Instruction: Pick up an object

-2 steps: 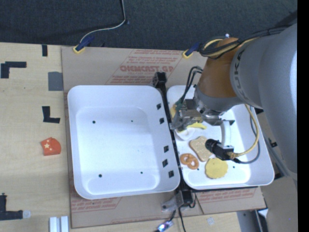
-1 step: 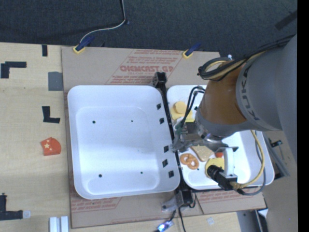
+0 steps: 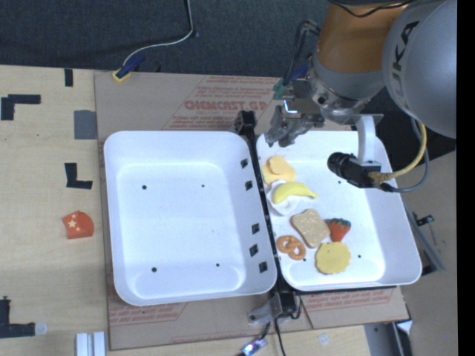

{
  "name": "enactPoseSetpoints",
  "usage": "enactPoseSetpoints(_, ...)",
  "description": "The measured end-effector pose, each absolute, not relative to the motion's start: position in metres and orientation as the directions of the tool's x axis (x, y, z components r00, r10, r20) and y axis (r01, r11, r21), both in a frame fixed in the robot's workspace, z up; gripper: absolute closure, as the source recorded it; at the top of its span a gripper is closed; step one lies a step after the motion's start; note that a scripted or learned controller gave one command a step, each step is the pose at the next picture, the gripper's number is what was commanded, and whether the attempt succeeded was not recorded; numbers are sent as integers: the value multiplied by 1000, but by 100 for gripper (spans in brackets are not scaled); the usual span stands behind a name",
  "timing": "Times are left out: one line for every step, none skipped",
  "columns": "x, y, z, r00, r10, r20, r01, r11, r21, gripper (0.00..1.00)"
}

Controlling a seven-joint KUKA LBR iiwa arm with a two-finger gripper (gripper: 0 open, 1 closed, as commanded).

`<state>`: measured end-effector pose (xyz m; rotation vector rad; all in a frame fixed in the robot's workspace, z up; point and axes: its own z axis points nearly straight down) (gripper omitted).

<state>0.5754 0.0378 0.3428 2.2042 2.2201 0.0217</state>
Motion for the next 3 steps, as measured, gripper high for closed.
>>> enactPoseSetpoints(577, -116, 401, 8, 1000, -5, 1000, -8, 7, 100)
enactPoseSetpoints(569, -149, 507, 1, 1000, -5, 1000, -1, 11, 100)
enactPoseSetpoints(529, -225, 537, 7, 1000, -4, 1000, -7, 3, 100)
